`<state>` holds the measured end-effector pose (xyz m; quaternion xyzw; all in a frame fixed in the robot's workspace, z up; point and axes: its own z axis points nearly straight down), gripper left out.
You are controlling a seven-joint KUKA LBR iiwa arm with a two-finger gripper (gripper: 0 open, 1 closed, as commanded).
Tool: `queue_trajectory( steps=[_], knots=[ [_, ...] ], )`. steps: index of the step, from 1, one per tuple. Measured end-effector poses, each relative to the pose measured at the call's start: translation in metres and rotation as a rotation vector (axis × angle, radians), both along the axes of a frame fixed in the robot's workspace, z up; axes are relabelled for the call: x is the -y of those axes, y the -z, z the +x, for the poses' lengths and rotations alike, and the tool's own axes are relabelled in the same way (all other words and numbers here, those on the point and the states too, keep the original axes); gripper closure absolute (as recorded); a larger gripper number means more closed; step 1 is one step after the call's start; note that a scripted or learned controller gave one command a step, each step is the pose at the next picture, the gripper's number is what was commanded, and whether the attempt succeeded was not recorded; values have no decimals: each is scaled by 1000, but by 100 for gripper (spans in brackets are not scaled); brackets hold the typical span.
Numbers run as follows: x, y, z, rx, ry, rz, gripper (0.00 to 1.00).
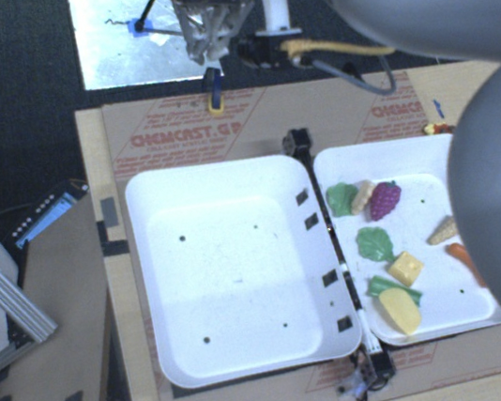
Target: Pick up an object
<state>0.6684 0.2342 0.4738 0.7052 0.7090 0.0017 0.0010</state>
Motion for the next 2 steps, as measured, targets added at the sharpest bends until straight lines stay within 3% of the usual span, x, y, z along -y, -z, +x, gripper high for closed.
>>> queue_trajectory(
  steps=[2],
  knots=[
    [0,-38,0,0,-1,0,100]
  ],
)
